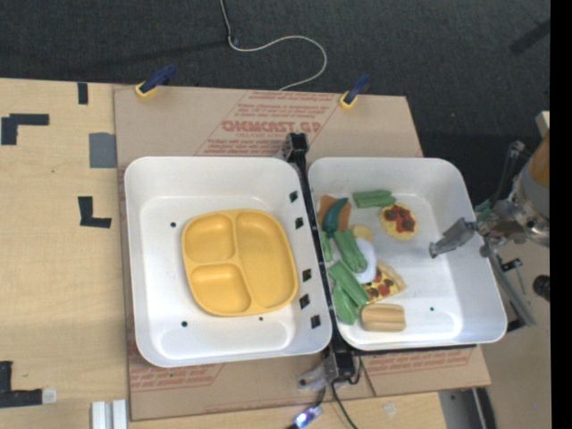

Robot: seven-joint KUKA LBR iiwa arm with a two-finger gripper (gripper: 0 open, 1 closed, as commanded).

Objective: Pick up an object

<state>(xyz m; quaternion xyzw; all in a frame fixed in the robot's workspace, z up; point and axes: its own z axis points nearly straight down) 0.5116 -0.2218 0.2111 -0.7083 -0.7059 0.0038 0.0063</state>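
Toy food pile sits in the right bin [451, 195], bunched against that bin's left wall, next to the divider between the two bins. Jaws [444, 239] are at the end of the arm coming in from the right, over the bare right half of the same bin. Whether the jaws are open or closed: cannot tell, they read as one small grey shape at this angle. Nothing visible between them.

Key relation: every candidate lies to the left of the jaws in camera view.
- Small pizza piece [399, 221], round with red topping: nearest, just up-left of the jaws, roughly round so no long axis to line up with.
- Green bean pod [373, 197] just left of it, long axis near horizontal in view, pointing left-right.
- Hot dog bun [382, 316] near the front edge, long axis also near horizontal, lying apart from the others on its right end.
- Green pods [347, 280] stacked along the divider, long axes running up-left to down-right, touching one another and a second pizza slice [386, 283].

Judgement: pizza piece is the shortest reach; bun is the cleanest isolated target. Stacked pods risk a multi-object pinch.

Left bin [143, 195] holds a yellow divided plate [239, 262], well apart, on the table.
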